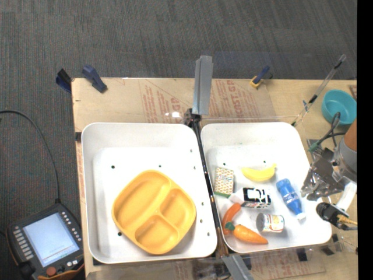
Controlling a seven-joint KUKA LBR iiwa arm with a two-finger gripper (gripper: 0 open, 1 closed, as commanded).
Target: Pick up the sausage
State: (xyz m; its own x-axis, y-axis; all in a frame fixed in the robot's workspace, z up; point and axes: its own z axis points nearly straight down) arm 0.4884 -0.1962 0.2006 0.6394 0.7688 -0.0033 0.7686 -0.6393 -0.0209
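The yellow tray (154,211) sits alone in the left bin (93,156), probably the drop spot. The sausage (231,213) lies lower left in the right bin (291,134), long axis running upper right to lower left, touching the carrot (247,233). The gripper (319,182) waits at the right edge; can't tell its grip state.

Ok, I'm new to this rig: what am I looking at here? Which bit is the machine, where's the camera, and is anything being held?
A single camera looks down at a slant on a bench with two white bins. The grey arm reaches in from the right, and its end effector sits at the right bin's right rim. I see nothing held in it. The left bin holds a yellow divided plate. The right bin holds a banana, blue bottle, can, carrot and, beside the carrot, the reddish sausage, untouched.
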